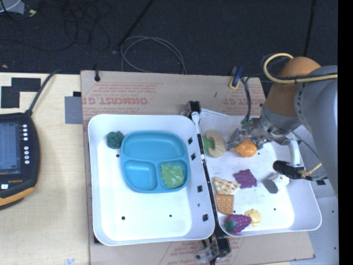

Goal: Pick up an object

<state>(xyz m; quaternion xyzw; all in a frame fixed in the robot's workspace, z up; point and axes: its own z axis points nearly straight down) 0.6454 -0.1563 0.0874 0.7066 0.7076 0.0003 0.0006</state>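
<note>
Stage: I am reaching my fingers (pixel 241 138) down beside the orange toy (pixel 246 148) in the right bin (pixel 300 217).
Grip: I cannot tell.
Left: lifting it.

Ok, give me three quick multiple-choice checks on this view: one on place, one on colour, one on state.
1. Where does the blue tray sit?
A. left bin
B. right bin
C. on the bench outside the bins

2. What colour is the piece in the tray's lower right compartment?
A. orange
B. purple
C. green

3. What is right at the hand?
A. the waffle
B. the orange piece
C. the grapes

Answers: 1 A, the tray lies in the left bin. 2 C, the green piece lies there. 3 B, the orange piece sits just under the hand in the right bin.
</note>
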